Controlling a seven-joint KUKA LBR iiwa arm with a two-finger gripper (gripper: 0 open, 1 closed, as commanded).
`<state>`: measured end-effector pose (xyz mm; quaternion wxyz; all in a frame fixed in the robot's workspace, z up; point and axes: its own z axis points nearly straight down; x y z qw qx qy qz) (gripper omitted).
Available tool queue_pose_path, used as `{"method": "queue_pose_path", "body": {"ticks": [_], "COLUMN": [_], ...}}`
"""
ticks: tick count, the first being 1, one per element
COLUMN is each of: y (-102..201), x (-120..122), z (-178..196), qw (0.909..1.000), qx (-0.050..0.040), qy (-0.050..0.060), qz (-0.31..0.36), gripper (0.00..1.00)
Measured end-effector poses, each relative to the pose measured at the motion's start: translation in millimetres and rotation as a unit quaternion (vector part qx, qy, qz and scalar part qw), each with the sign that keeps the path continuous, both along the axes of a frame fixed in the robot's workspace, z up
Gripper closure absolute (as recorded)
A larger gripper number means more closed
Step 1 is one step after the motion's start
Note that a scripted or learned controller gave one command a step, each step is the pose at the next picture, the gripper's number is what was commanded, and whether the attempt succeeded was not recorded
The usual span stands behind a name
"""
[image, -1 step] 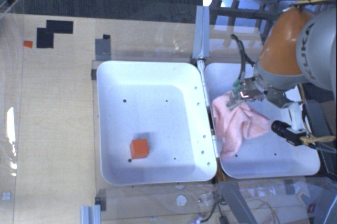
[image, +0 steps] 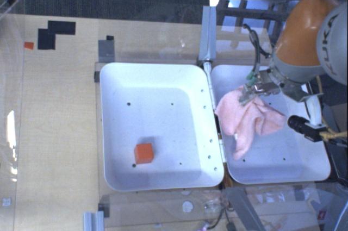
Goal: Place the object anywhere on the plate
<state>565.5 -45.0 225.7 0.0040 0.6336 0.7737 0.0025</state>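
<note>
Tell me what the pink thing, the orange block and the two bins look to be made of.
Pink thing: soft cloth, matte, judging by its folds and drape. Orange block: rigid, matte with crisp edges; foam, wood or plastic, hard to tell. Left bin and right bin: smooth white, faintly glossy, with rounded moulded corners, probably plastic.

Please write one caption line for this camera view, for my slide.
Gripper grasps a pink cloth above the right bin; an orange block lies in the left bin.

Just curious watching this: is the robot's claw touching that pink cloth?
Touching. The camera view shows the gripper meeting the top of the bunched pink cloth, with no gap between them.
</note>
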Motion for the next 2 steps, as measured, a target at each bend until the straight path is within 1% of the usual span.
{"method": "queue_pose_path", "body": {"ticks": [1, 2], "y": [45, 93], "x": [6, -1], "z": [-4, -10], "qw": [0.9797, 0.9201], "qx": [-0.0009, -0.002], "qy": [0.001, 0.001], "qz": [0.2, 0.392], "gripper": [1.0, 1.0]}}
